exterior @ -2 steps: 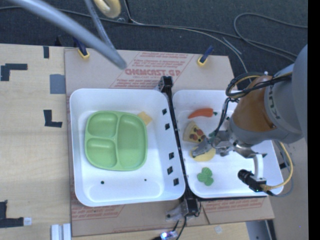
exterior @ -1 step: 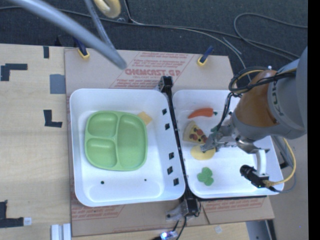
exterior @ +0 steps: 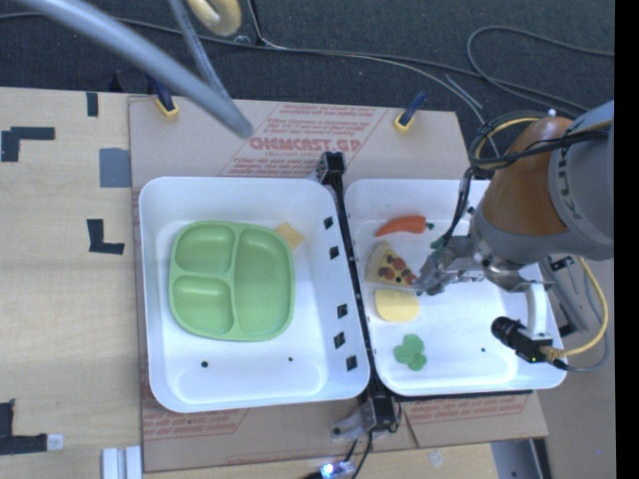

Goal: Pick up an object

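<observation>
The pizza slice [exterior: 390, 264], a toy that looked light and stiff, best pinched across its edges, lay in the right bin [exterior: 469, 367] touching the gripper [exterior: 427, 279]. Whether the gripper stood apart or together, I could not tell; a yellow disc [exterior: 397, 307], red pepper [exterior: 400, 226] and green broccoli [exterior: 409, 351] lay nearby.

The fingertips of the gripper [exterior: 427, 279] are too small and dark to separate from one another, so their spacing cannot be read where they meet the pizza slice [exterior: 391, 265], whose right edge they cover. The yellow block [exterior: 289, 235] is partly tucked behind the green plate [exterior: 232, 279] (only a corner peeks out). The arm [exterior: 544, 193] is cut off at the right.
</observation>
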Controlling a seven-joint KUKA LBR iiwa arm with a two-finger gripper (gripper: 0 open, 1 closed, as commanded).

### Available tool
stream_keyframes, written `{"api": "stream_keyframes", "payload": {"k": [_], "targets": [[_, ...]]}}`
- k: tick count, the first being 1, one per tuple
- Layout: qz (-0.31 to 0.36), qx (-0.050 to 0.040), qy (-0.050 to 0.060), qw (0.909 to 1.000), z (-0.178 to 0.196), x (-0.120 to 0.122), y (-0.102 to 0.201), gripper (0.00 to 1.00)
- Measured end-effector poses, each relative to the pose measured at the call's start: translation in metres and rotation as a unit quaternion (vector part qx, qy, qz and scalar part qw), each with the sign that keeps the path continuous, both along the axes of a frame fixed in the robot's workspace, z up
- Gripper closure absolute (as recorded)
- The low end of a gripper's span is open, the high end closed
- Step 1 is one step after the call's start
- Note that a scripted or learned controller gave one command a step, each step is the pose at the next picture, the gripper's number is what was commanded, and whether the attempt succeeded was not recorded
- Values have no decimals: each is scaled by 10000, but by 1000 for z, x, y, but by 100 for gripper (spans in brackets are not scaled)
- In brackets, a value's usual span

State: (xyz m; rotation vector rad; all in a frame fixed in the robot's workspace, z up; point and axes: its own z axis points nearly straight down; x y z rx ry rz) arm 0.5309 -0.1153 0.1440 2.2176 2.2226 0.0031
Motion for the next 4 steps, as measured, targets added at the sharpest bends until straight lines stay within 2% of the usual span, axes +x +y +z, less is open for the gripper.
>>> {"api": "stream_keyframes", "payload": {"k": [2,3,4], "targets": [[-3,-3,-4,10000,85,2,-1,100],[25,8,16,10000,92,12,58,100],[20,5,21,10000,91,17,103,100]]}}
